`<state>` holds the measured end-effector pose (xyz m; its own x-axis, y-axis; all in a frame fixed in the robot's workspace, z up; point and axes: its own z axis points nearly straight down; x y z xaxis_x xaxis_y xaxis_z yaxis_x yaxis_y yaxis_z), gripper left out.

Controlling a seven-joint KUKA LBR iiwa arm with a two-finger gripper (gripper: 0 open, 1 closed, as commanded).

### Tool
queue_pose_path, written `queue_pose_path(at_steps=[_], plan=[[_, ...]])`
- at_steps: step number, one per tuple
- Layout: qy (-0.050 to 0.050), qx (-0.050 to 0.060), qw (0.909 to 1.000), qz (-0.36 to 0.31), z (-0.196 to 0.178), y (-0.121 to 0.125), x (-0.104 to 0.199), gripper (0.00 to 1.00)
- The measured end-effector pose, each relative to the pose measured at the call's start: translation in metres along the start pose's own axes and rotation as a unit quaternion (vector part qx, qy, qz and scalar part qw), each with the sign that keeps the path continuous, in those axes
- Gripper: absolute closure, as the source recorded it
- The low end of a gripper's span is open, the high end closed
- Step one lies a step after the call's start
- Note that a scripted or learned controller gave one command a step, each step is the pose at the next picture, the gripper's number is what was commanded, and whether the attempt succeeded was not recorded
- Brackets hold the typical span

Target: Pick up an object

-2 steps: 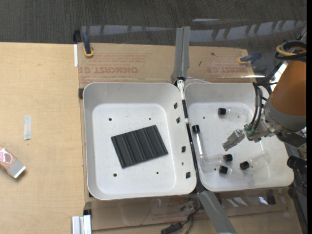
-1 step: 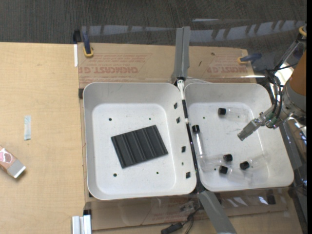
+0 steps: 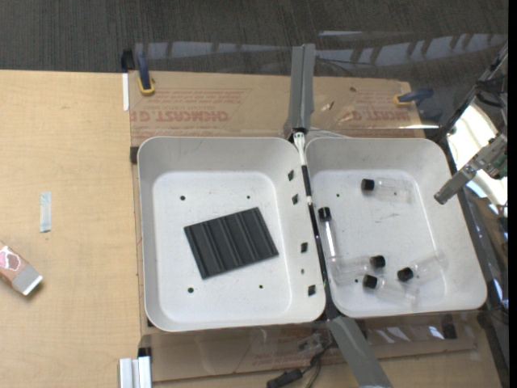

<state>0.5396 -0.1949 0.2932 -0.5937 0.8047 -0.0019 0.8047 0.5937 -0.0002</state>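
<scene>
Two white bins are seen side by side on the bench (image 3: 65, 152). In the left bin (image 3: 149, 217), a dark ribbed mat (image 3: 232, 242) lies flat, turned at a slant. In the right bin (image 3: 452, 281), clear tubes with black caps are scattered: one (image 3: 380, 186) at the far side, one (image 3: 326, 229) along the left wall, three (image 3: 388, 273) near the front. The gripper (image 3: 452, 186) hangs over the right bin's right rim; its state cannot be told.
</scene>
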Motion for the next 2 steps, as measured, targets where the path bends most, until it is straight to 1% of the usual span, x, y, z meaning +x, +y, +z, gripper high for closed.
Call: queue_pose_path(at_steps=[1, 2], plan=[[0.000, 0.000, 0.9997, -0.026, -0.0786, 0.0214, -0.0499, 0.00], [-0.001, 0.000, 0.9996, -0.027, -0.0859, 0.0233, -0.0506, 1.00]])
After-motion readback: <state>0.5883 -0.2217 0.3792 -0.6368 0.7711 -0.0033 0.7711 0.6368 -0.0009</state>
